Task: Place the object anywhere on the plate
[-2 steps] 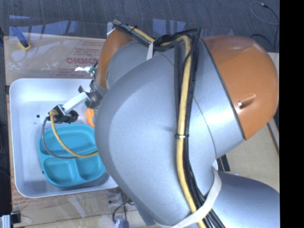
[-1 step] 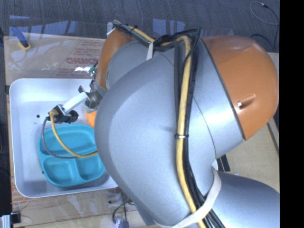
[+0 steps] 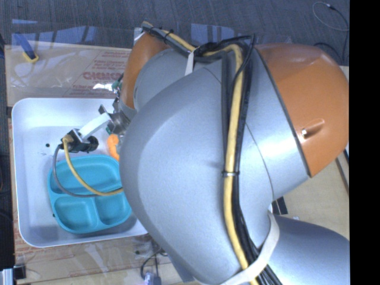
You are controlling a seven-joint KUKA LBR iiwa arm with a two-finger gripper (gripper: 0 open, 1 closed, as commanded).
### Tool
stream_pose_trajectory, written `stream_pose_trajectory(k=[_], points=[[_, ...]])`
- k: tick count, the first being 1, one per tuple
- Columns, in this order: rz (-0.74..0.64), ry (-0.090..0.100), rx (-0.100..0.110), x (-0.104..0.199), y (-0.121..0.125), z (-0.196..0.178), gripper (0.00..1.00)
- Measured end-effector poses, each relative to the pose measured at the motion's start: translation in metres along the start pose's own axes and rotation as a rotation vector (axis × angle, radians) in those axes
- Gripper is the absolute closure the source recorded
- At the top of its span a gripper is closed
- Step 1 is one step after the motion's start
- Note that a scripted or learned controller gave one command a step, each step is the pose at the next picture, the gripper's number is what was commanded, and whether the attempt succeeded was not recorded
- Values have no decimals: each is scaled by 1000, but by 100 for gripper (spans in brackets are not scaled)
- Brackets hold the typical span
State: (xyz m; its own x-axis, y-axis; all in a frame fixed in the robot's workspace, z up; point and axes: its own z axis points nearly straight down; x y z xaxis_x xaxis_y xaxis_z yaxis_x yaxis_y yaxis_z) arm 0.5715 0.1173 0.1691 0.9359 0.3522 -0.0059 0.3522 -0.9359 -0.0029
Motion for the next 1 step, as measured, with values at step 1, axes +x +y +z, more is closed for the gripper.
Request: stream_pose_trajectory(k=[1], points=[[0, 0, 0, 0, 0, 0, 0]])
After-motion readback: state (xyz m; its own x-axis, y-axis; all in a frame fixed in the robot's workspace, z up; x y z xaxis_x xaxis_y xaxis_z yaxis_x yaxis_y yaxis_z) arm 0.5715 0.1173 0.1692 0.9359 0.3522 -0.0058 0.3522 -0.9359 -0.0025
